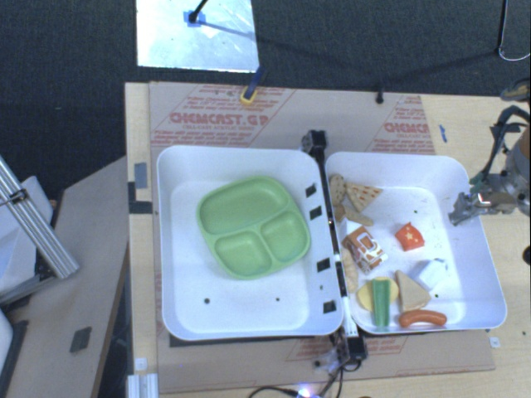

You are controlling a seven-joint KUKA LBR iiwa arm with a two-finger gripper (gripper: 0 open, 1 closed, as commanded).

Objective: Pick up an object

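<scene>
Left of the end effector, grip state unclear, a red toy.

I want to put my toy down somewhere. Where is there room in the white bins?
Left bin: bare floor all around the green tray, widest below it. Right bin: open patch along the right wall, past the red piece. It is crowded beside the divider and around the sausage.

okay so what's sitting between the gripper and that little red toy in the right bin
In the camera view, nothing: bare white floor and the rim of the right bin span the stretch from the gripper to the red toy.
</scene>
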